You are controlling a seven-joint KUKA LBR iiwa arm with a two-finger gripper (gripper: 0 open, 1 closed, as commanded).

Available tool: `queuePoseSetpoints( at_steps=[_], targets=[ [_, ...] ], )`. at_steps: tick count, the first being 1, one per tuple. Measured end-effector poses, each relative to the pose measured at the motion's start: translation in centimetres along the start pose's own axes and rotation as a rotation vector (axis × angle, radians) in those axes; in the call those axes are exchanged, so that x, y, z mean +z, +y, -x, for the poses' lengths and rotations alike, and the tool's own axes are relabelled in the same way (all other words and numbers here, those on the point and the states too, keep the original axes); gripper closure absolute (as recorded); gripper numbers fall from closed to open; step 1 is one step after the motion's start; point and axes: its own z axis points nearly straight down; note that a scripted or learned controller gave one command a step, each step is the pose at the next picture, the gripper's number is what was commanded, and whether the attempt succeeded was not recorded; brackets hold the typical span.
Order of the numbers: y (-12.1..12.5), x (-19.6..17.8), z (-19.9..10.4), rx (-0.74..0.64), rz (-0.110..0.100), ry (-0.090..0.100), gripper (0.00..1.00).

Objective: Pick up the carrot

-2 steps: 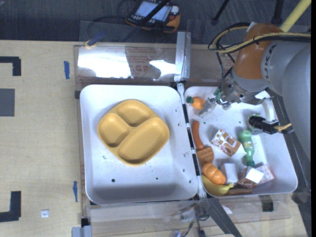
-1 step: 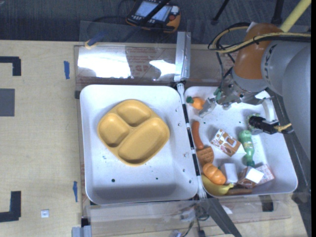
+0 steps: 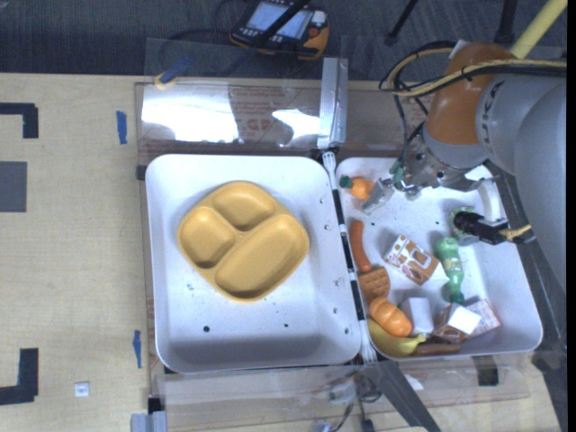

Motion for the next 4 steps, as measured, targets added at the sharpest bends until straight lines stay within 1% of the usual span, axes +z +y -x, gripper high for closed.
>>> queuePoseSetpoints(
  at_steps=[4],
  targets=[
    [0.00, 0.00, 0.00, 0.000, 0.000, 0.000, 0.00]
  ],
)
